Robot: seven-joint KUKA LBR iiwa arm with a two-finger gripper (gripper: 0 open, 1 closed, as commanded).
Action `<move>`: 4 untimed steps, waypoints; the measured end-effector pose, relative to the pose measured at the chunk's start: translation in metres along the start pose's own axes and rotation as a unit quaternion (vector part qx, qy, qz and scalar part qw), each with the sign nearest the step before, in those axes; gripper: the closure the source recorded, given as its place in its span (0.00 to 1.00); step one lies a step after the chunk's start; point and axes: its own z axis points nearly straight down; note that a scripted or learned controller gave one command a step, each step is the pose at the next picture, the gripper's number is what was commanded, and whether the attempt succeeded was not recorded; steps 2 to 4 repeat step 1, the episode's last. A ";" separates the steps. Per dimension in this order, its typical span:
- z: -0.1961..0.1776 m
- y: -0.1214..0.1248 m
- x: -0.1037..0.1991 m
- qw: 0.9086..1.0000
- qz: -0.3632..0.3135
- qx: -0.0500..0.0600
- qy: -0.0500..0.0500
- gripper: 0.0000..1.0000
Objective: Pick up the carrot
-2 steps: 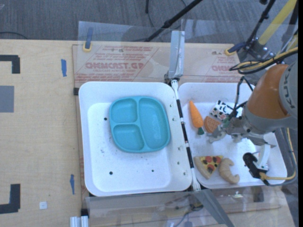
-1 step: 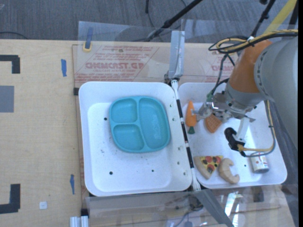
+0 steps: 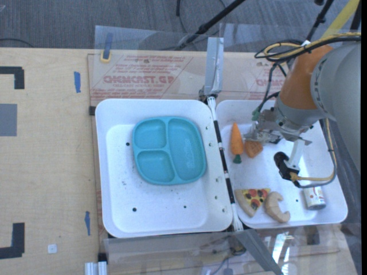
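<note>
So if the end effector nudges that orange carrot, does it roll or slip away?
Probably rolls: the small orange tapered carrot looks rounded and lies flat in the right white bin. Likely rigid plastic, so smooth and slippery. The tan lump touching it may shift too.

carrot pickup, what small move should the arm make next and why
Probably a short shift toward the left bin, then descend. The carrot lies upright along the right bin's left wall, while the gripper hangs just right of it, above a brownish food piece, so closing here would likely miss.

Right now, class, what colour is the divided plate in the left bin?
Teal blue plate, shown best in the camera view.
</note>
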 end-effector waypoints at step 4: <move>-0.086 -0.010 0.073 0.997 0.078 0.006 0.002 1.00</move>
